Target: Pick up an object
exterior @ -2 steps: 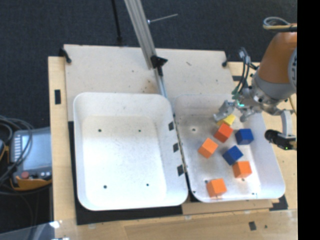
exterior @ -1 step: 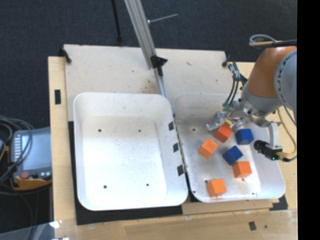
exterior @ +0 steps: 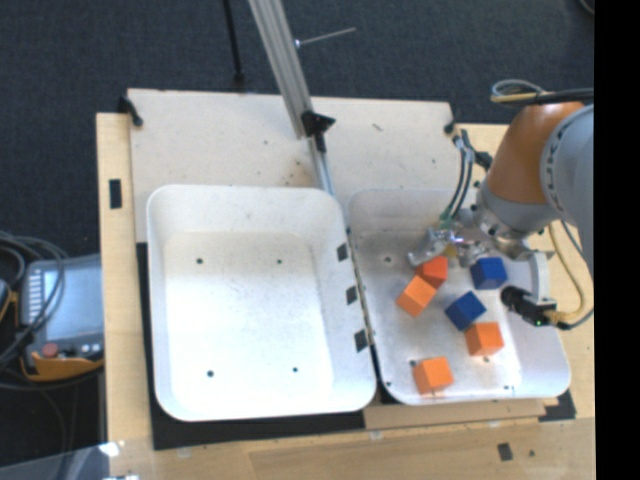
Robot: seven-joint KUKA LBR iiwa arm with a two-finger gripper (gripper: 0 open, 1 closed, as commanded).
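**Arm low over the right bin, blocks scattered beneath it**

Dark carpet surrounds a pale wooden bench (exterior: 112,268), and on it sit two shallow white bins side by side. From where I stand the left bin (exterior: 170,218) shows just its speckled white floor. The right bin (exterior: 540,373) holds the blocks. A slanted aluminium rail (exterior: 280,53) runs from the far side down toward the gap between the bins.

The grey arm with its orange band (exterior: 520,158) comes in from the right and hangs over the far part of the right bin. Its tool (exterior: 447,243) is down near the bin floor, just above an orange block (exterior: 434,269); whether the tool is clenched or released I cannot tell, nor whether it touches that block.

A second orange block (exterior: 417,296) lies touching the first, slightly nearer and to the left. One blue block (exterior: 488,273) sits to the right, beside the wrist. Another blue block (exterior: 465,309) lies nearer, with an orange block (exterior: 485,339) just beside it. A last orange block (exterior: 433,375) rests near the front rim, apart from the others.
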